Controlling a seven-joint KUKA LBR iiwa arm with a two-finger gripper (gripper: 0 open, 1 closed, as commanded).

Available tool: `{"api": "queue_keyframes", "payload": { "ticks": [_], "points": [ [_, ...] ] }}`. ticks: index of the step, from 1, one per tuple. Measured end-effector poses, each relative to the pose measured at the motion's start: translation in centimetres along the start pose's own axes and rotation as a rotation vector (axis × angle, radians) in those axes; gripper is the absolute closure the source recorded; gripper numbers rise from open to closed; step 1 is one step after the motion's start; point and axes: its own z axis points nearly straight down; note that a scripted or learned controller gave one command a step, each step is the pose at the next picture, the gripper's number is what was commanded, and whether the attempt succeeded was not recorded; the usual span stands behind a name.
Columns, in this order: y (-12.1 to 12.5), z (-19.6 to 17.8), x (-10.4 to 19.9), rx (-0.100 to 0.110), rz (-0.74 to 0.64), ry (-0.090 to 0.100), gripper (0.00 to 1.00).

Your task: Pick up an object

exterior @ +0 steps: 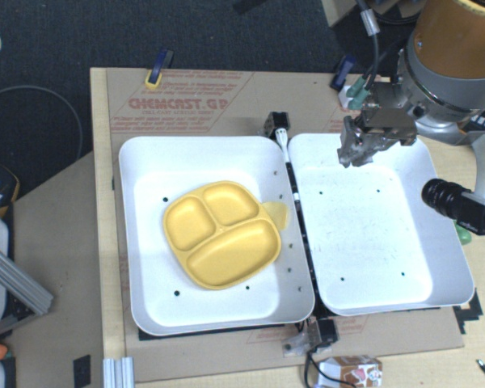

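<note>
Camera view cuts the arm [457, 39] off at the top right corner, so little beyond its wrist and orange band shows. Its gripper [357, 153] hangs over the far left corner of the right bin [388, 289], dark and blurred against the white; whether it is spread or closed I cannot tell, and nothing is visible in it. A yellow plate [221, 234] lies in the middle of the left bin [145, 297], near the rim shared with the right bin. It has three compartments, two small and one large, and a small tab on its right edge.
</note>
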Motion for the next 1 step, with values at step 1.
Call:
{"api": "queue_keyframes", "payload": {
  "ticks": [1],
  "points": [
    [-0.48,2.14,0.80,0.020,0.008,-0.004,1.00]
  ]
}}
